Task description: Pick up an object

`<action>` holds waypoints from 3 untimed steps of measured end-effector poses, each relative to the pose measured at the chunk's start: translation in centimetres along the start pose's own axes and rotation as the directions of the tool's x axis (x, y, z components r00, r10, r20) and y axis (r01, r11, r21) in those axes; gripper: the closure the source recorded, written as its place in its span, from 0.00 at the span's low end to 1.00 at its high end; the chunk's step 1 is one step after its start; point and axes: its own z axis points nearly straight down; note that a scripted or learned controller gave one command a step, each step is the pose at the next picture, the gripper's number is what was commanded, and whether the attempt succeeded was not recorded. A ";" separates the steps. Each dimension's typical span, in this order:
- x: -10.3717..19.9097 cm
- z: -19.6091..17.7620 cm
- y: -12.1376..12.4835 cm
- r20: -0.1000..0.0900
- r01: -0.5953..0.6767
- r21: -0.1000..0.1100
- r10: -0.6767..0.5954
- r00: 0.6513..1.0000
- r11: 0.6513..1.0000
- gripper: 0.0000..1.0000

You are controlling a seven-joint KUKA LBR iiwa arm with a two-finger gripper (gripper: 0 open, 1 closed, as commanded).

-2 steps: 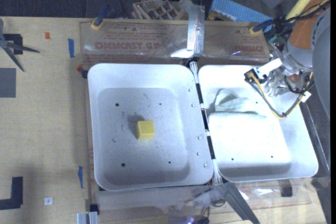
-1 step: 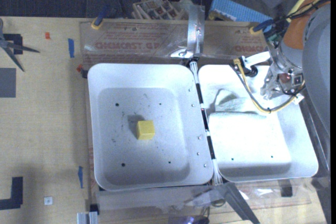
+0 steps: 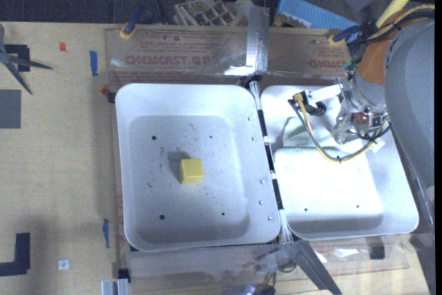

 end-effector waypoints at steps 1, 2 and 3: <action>-1.6 -2.3 -5.3 0.007 0.000 0.005 -0.001 1.000 1.000 1.00; -3.6 -0.2 -6.6 -0.002 -0.008 0.000 0.008 1.000 1.000 1.00; 4.3 -9.8 -9.6 0.003 -0.005 0.003 0.005 1.000 1.000 1.00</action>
